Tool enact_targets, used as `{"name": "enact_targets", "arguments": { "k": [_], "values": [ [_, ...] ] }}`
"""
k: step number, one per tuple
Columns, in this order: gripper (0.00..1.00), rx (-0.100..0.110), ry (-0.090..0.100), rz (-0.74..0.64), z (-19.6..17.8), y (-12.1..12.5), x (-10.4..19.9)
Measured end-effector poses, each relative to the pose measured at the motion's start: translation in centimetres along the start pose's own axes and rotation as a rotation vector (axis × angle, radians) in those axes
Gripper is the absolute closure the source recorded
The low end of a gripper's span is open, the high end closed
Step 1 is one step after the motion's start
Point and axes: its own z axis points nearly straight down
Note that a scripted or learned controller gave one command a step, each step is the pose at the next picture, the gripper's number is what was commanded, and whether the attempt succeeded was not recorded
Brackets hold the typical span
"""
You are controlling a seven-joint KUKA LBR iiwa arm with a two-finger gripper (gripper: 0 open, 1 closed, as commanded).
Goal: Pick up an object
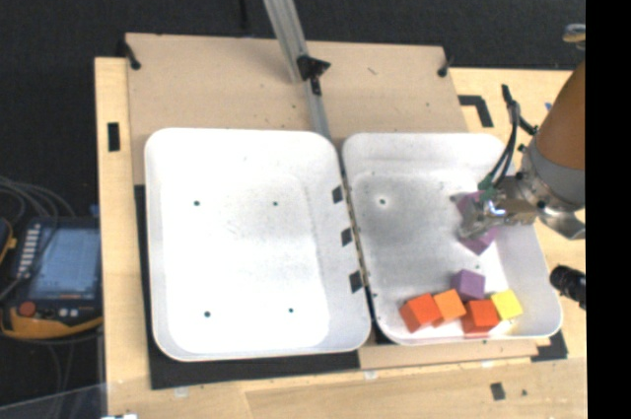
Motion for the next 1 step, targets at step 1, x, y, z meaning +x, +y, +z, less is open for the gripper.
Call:
{"name": "enact_targets", "arguments": {
  "k": [1],
  "values": [
    [1.0, 0.002, 0.0, 0.001, 1.18, -0.05, 5.13]
  ]
}}
